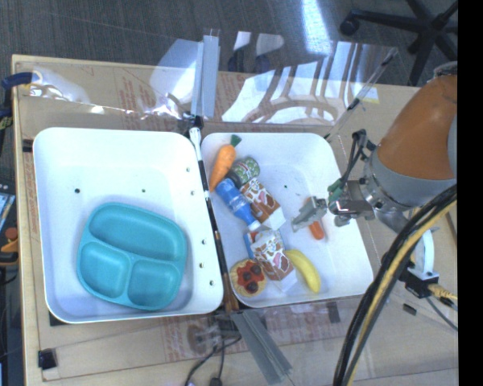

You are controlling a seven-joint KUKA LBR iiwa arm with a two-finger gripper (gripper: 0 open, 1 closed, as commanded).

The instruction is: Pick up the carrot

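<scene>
The arm (414, 147) enters from the right of the frame, its orange band high at the right edge, and reaches into the right bin (334, 163). The left bin (56, 159), filling the left half of the bench, carries a teal divided tray (133, 256) in its lower part. The right bin holds the clutter: the carrot (222, 164) lies in the upper left corner, just beside the divider wall, orange body slanted with green top pointing up; touching or just beside its lower end sit a dark green-labelled can (245, 171), a blue bottle (236, 204) and a brown patterned packet (262, 202). Lower in the frame lie a second patterned packet (270, 257), a banana (306, 270) and a small round pastry (249, 277). The gripper (312, 212) is low over the middle right of this bin, well apart from the carrot. A small orange-red piece (316, 231) lies just below the gripper; what it is cannot be told. Whether the gripper is spread or closed cannot be made out, and nothing is seen held. Judgement: the approach step is in hand and the pick is not yet made. The next move calls for travel toward the upper left corner, then a descent aligned across the carrot's body, clear of the can and the bin wall.
</scene>
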